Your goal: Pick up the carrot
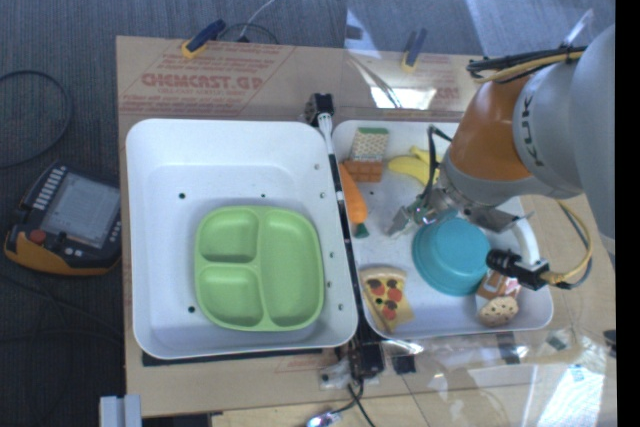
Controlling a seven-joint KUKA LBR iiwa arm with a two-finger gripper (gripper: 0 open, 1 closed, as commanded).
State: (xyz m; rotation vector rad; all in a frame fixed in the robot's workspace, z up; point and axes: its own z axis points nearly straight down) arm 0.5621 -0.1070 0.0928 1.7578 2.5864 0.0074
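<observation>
Carrot [352, 198]: orange, slim, green tip, lay lengthwise in right bin [535, 315], against its left wall. Open floor just right of it. Claw [412, 217] hovered nearby; grip state unclear. Blue bowl [452, 256] beside claw, pizza slice [385, 295] below, yellow banana [410, 165] and waffle block [368, 146] above. Left bin [160, 165] held green plate [260, 267]

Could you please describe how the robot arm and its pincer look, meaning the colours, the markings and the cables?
The arm is grey with rounded links and a glossy orange band above the wrist; dark KUKA lettering runs along the grey shell. Black and yellowish cables loop beside it. The pincer is a small part of grey metal.
</observation>
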